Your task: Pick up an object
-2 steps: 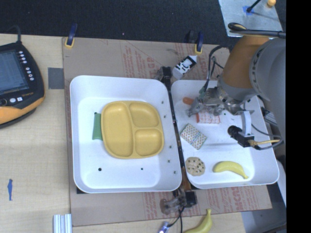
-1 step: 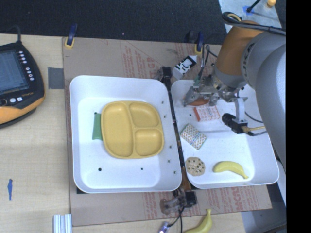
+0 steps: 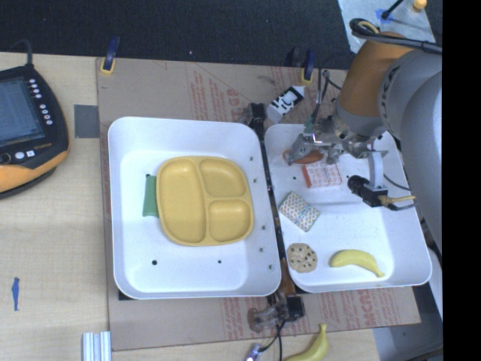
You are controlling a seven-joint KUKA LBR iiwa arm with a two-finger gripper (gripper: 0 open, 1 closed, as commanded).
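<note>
Beneath two white bins (image 3: 120, 201), brown cardboard (image 3: 188, 89) over wooden bench (image 3: 45, 262).

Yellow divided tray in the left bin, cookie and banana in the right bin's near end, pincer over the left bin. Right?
One thing is off: the pincer is over the right bin, at its far end, not the left one. The camera view shows it. The rest stands: the yellow divided tray lies in the left bin, and the cookie and banana lie at the right bin's near end.
</note>
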